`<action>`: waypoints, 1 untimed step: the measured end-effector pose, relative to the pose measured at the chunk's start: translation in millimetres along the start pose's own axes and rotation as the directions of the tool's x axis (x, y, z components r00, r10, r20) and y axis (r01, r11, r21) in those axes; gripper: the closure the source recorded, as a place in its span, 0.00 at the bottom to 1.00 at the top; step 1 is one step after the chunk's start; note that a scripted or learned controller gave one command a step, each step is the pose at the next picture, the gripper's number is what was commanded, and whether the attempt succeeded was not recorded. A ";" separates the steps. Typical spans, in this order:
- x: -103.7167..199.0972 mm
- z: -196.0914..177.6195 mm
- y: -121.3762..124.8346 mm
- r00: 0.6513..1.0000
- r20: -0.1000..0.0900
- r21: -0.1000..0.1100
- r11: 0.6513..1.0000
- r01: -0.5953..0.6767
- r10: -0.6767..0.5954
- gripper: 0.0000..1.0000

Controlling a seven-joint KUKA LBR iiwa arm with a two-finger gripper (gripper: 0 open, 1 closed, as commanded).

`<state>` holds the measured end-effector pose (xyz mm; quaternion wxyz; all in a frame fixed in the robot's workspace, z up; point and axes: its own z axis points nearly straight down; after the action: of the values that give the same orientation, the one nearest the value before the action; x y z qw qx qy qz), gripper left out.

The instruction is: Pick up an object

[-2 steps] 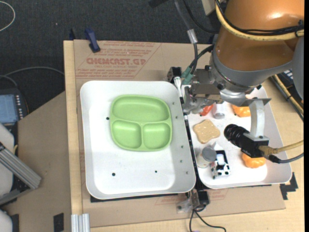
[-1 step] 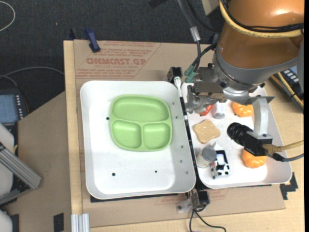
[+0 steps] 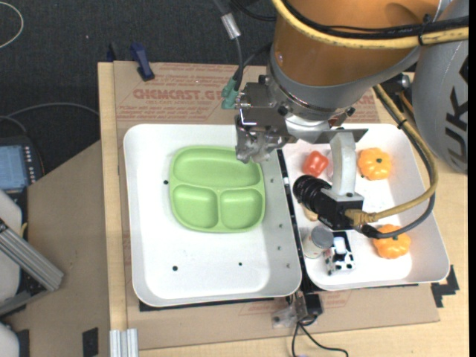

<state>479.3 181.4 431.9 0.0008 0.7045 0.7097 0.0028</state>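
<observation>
Plainly, the hand (image 3: 249, 149) hangs over the far right rim of the green divided plate (image 3: 216, 190), which lies flat in the left bin (image 3: 149, 222); whether it is spread or closed I cannot tell. That plate looks like light, stiff, smooth plastic, likely slippery, so its raised rim seems the best place to pinch. One plate lies there. The right bin (image 3: 424, 266) holds two orange pumpkin-like toys (image 3: 374, 163), one red piece (image 3: 315, 162) and one small black-and-white toy (image 3: 341, 259).
</observation>
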 end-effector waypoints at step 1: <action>-25.6 44.7 -0.9 1.000 0.005 0.011 1.000 -0.010 0.010 1.00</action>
<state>478.9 155.9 387.1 -0.0012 0.7081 0.7061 -0.0027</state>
